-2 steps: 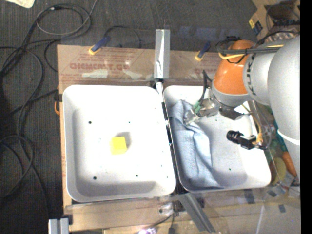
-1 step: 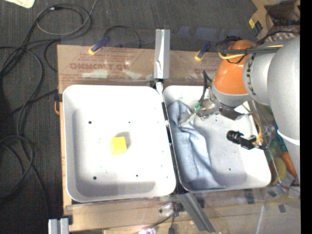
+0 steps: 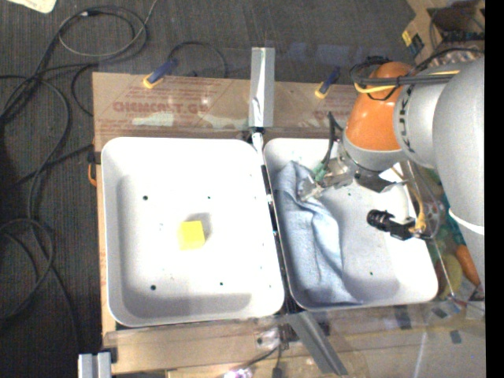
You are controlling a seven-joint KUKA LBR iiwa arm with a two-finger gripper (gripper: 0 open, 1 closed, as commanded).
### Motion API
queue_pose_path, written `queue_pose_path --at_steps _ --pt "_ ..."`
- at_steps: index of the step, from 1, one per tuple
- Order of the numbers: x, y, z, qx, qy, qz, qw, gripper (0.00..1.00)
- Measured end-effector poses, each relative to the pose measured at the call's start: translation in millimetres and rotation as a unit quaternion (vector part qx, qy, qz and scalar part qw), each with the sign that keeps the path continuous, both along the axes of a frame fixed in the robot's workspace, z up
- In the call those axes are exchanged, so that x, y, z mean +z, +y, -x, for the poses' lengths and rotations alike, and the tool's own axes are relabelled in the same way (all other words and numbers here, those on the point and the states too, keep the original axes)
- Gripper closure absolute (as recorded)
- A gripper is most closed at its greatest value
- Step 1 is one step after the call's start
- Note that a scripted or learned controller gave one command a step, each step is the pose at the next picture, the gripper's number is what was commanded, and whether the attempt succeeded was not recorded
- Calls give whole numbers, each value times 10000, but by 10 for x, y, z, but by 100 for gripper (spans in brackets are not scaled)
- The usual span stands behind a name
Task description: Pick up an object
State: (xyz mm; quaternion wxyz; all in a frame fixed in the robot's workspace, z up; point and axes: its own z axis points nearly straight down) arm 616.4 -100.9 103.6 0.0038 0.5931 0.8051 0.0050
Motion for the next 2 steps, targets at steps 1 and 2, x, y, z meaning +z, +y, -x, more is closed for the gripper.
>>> queue_pose_path --at_steps 1,2 --pt "0 -2 0 0 1 2 10000 0" --pt "-124 -29 -205 170 -1 14 9999 0"
